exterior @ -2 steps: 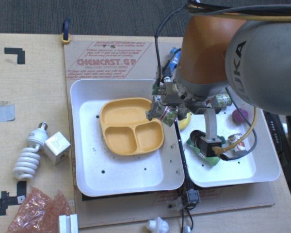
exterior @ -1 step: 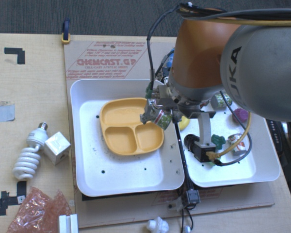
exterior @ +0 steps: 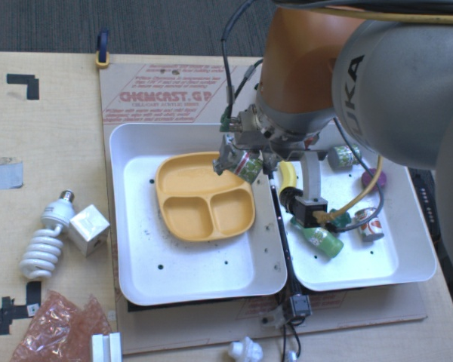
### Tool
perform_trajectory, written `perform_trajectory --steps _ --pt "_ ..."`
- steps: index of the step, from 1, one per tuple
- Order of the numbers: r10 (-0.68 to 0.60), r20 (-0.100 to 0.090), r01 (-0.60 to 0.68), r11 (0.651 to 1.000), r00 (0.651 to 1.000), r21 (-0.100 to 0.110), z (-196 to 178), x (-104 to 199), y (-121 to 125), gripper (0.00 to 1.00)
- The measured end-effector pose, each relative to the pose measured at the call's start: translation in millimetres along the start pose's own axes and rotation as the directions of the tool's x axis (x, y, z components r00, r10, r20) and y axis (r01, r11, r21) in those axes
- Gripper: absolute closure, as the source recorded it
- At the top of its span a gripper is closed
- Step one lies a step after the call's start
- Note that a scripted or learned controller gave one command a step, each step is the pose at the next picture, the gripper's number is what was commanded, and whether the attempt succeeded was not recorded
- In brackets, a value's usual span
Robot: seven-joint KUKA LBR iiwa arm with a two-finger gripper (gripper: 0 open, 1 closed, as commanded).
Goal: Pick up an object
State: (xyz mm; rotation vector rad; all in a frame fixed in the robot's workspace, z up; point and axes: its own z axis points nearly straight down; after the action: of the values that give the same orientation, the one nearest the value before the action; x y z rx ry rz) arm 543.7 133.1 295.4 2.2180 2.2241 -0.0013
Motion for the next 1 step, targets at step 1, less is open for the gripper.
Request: perform_trajectory --steps 1 --pt "0.005 0.001 -0.005 1.0 1.0 0.0 20.7 -21.9 37.6 1.0"
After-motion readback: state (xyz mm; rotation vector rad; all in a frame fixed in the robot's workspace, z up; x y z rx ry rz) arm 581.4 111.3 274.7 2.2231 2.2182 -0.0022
